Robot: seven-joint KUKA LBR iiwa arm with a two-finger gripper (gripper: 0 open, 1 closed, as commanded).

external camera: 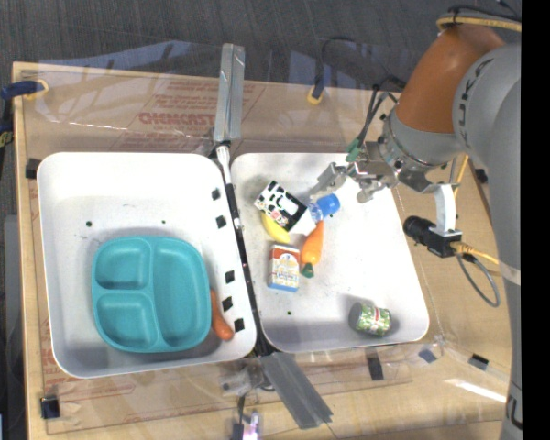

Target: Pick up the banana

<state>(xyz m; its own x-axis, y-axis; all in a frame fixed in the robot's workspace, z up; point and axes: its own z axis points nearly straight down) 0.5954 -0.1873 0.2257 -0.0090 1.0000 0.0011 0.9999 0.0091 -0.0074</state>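
Wooden bench (pixel 92 90) on dark grey carpet (pixel 119 12)

Yellow banana (pixel 277 228) — lying flat in right bin, partly covered.

Two bins (pixel 64 177), two carrots (pixel 313 244).

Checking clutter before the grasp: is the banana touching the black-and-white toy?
Touching. The camera view shows the black-and-white toy lying over the upper end of the banana, no gap between them.
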